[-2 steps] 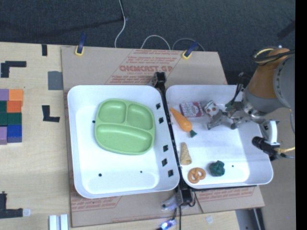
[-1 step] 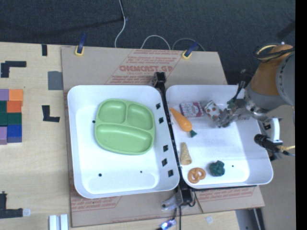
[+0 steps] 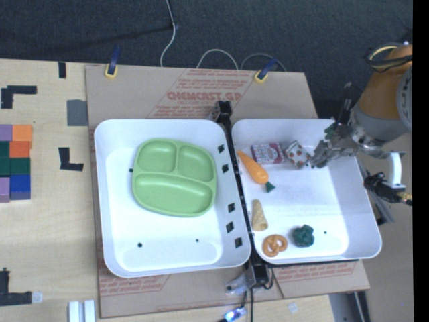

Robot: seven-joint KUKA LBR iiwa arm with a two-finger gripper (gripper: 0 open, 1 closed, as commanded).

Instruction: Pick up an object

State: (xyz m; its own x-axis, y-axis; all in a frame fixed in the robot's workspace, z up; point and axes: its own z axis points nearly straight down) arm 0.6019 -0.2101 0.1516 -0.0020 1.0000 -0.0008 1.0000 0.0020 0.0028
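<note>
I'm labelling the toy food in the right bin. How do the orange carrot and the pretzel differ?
The long orange toy carrot with a green tip is tapered and straight; the small brown knotted toy pretzel is round with holes. The carrot lies at a slant near the divider in the bin's upper half; the pretzel sits by the near rim, beside the dark green lumpy toy. The carrot looks clearly longer. Both rest loose on the floor of the shallow white right bin.
</note>
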